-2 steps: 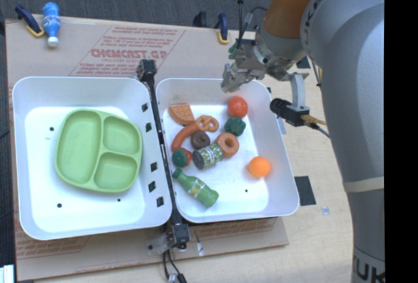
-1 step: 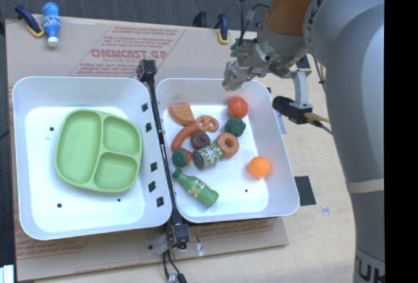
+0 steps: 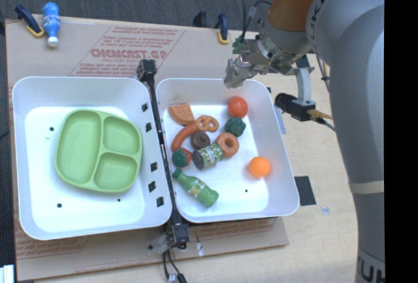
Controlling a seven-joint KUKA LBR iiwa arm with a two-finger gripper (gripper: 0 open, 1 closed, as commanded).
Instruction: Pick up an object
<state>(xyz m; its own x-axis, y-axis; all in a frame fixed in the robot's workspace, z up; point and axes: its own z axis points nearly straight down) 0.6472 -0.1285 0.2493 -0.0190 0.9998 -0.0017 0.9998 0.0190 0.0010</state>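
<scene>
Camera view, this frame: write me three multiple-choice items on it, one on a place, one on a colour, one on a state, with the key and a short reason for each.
1. Where does the green divided plate lie?
A. In the left bin
B. In the right bin
C. On the cardboard behind the bins

2. What colour is the ball near the right bin's right wall?
A. Blue
B. Orange
C. White

3. How does the green bottle sit?
A. Standing upright
B. Held up by the arm
C. Lying on its side

Key: 1 A, the plate fills the left bin. 2 B, it is plainly orange. 3 C, its length rests on the bin floor, while the gripper is up over the far rim.
</scene>
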